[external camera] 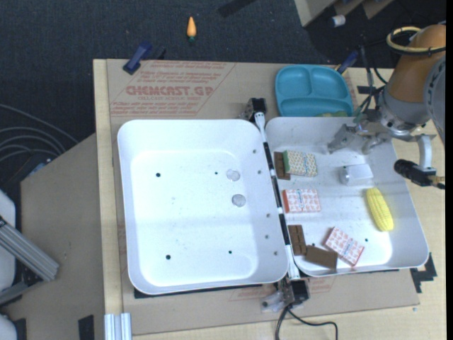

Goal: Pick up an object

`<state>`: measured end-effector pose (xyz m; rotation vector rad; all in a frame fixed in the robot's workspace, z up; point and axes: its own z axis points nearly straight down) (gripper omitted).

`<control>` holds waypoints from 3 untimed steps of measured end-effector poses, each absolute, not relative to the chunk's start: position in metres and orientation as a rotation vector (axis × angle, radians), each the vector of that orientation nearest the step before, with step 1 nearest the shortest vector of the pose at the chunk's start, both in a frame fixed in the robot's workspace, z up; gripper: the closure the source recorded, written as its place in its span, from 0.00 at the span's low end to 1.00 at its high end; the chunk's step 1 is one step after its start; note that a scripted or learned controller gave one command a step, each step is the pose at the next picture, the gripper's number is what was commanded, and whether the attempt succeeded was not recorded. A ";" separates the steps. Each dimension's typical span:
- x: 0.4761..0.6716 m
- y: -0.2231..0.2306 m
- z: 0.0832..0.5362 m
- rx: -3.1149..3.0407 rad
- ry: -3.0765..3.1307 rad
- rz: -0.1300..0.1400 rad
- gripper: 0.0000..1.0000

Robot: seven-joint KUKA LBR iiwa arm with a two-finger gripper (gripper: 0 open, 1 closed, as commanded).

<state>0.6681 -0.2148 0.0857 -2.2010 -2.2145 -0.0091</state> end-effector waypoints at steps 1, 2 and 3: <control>0.668 -0.215 0.086 -2.201 -2.215 -0.009 0.00; 0.668 -0.215 0.086 -2.201 -2.215 -0.009 0.00; 0.668 -0.215 0.086 -2.201 -2.215 -0.009 0.00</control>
